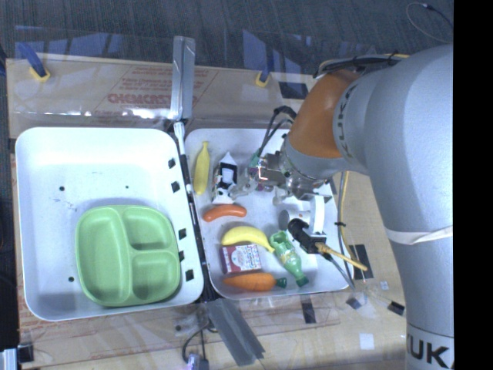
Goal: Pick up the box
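**Item: box (241, 259).** Small, red, lying flat with its printed face up.

**Place:** It lay just behind the carrot (249, 282), touching it along one long side, in the right bin (246, 140).

**Neighbours:**
- A banana (246, 237) lay farther behind the carrot, against the box's far edge. Whether it rested on the box or only beside it was not clear.
- A green bottle (290, 258) stood close to the carrot's right end, just beside the box's right side.

**Handling (judged):**
- Probably light card, stiff along the edges and soft enough on the broad faces to dent under a hard squeeze.
- The glossy print looked likely to slip.
- The long sides were blocked by the carrot and the banana, so the better hold seemed to be across the two short ends.
- The left end looked free, while the right left little room beside the bottle.
- A lift would likely nudge the banana.

**Gripper (260, 173):**
- It was well behind the carrot, toward the back of the bin and beyond the banana, apart from the box.
- A small black-and-white thing (226, 172) sat just beside it.
- Nothing was seen in its hold.
- Whether it was spread or pressed together could not be told, as the wrist hid too much.

**Status (judged):** The box was not yet taken, and the approach was still to be made.
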`<state>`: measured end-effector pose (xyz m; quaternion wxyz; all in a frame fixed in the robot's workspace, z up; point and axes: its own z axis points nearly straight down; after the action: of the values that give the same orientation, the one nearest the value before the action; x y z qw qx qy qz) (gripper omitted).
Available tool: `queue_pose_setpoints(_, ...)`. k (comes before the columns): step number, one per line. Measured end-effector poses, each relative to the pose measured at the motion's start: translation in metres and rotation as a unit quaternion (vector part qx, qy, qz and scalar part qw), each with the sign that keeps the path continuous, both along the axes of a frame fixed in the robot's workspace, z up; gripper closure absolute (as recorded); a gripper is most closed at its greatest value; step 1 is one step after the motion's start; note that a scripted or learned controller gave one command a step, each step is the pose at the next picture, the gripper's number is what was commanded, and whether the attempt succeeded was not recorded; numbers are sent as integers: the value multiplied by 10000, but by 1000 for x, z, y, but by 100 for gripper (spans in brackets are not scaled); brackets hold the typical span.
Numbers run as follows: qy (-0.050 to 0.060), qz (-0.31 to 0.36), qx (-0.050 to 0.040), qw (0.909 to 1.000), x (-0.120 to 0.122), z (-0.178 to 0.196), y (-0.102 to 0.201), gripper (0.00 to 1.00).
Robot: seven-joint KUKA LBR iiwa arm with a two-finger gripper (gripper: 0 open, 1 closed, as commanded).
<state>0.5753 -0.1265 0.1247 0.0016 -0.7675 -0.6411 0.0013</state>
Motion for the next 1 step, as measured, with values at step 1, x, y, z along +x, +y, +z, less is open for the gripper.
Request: queue_pose_setpoints(1, -18, -1024, -6, 9947, 82, 58, -11, 0)
